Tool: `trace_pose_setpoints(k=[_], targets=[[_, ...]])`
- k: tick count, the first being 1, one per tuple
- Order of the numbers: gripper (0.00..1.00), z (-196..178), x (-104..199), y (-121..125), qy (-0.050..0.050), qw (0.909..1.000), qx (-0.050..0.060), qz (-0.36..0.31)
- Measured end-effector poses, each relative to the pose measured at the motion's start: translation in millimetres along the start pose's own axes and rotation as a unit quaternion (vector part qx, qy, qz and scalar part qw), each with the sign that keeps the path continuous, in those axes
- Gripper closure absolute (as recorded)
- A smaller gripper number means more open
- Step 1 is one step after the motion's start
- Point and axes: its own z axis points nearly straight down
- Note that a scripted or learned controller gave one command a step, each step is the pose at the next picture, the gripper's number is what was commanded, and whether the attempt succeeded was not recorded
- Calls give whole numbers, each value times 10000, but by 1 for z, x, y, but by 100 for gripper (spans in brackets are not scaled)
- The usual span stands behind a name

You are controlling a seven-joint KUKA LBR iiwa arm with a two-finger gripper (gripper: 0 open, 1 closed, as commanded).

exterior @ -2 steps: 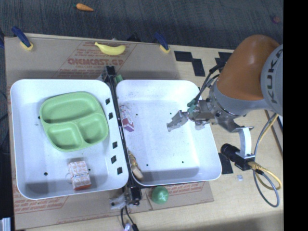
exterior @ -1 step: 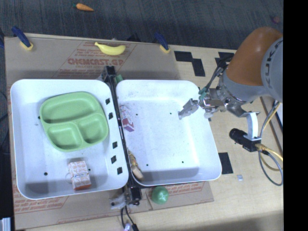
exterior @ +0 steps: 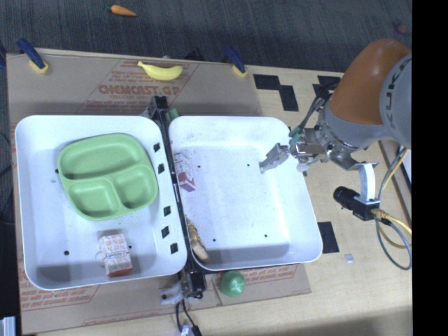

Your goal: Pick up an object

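Over the right bin's [exterior: 301, 208] far right corner hangs my gripper [exterior: 271, 159], and whether its fingers are parted or closed I cannot tell; nothing shows between them. In the left bin [exterior: 28, 187] lie a green tray [exterior: 106, 175] and, nearer the front, a small carton [exterior: 115, 253]. A green ball [exterior: 232, 283] sits on the bench just in front of the right bin.
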Motion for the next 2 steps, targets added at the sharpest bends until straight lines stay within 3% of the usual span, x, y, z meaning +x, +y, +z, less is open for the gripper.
trace_pose_setpoints(k=[2], targets=[[0,0,0,0,0,10000,0,0]])
